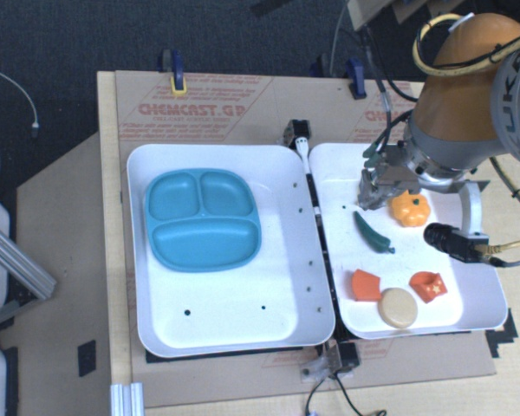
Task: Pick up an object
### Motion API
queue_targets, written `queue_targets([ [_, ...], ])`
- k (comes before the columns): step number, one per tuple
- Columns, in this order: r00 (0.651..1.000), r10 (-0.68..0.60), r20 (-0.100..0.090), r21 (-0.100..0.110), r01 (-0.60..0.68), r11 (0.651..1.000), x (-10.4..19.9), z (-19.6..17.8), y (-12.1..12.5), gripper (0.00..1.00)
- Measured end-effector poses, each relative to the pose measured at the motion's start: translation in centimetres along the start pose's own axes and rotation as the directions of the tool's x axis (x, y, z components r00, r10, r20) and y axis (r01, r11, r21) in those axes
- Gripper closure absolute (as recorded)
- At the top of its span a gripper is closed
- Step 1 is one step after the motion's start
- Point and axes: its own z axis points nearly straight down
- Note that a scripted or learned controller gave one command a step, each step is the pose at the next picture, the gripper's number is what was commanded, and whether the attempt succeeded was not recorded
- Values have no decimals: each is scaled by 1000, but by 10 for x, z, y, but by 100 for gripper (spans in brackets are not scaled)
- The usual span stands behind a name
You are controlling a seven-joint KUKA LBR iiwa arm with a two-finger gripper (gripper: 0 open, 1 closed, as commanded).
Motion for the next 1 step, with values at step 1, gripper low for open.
queue_targets([
  [1,1000,1,0,0,-1,1000,50,17,-15,100],
])
